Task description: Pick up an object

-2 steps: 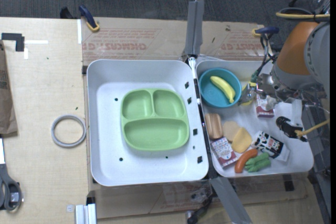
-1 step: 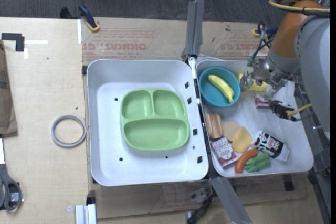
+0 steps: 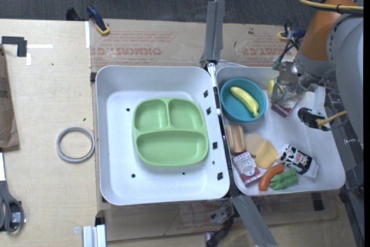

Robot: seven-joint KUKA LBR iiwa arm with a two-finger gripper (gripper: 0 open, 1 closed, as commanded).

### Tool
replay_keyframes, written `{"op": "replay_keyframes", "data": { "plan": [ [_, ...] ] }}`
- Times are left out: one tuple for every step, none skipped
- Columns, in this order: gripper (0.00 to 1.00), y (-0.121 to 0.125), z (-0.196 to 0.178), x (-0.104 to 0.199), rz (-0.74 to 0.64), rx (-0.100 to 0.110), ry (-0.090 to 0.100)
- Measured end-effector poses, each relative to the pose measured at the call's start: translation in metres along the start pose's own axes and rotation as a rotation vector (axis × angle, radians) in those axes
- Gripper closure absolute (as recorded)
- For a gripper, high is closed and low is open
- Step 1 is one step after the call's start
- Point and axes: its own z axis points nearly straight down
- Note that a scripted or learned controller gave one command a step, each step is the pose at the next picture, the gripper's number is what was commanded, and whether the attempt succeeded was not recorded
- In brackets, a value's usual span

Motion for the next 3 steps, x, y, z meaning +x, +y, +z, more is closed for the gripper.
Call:
{"op": "replay_keyframes", "data": {
  "plan": [
    [1.00,-0.002,0.008,0.039,0.305,-0.018,-0.004],
    [1.00,-0.022,-0.159,0.035,0.146,-0.019,0.016],
    [0.00,-0.022,-0.159,0.036,0.145,-0.018,0.016]
  ]
}}
